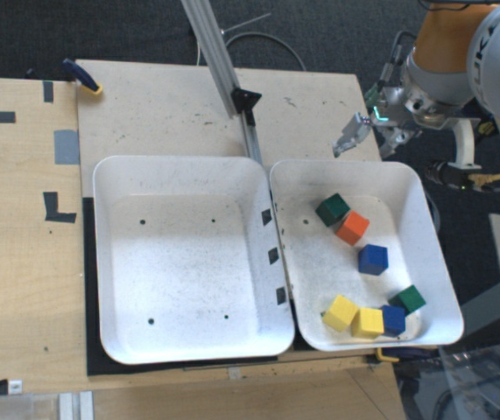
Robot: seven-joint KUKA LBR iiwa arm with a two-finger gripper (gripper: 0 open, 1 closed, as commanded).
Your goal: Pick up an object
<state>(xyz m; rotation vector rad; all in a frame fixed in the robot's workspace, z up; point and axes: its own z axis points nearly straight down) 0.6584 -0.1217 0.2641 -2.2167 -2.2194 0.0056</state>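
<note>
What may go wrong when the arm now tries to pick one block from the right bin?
1. The dark green cube and orange cube touch, so a grasp might catch both or push one aside.
2. Two yellow cubes and a blue cube crowd the near wall of the right white bin, leaving little finger room.
3. The tool hovers beyond the far rim and may clip it descending.

My arm [460, 33] is getting cut off by the top and right edges, only the orange band and wrist showing. My gripper [368, 138] is too small and blurry to read, fingers not resolvable. A yellow cube [370, 323] is covering part of the blue cube [394, 320] beside it. The cable [267, 46] is passing behind the metal rail [219, 46].
</note>
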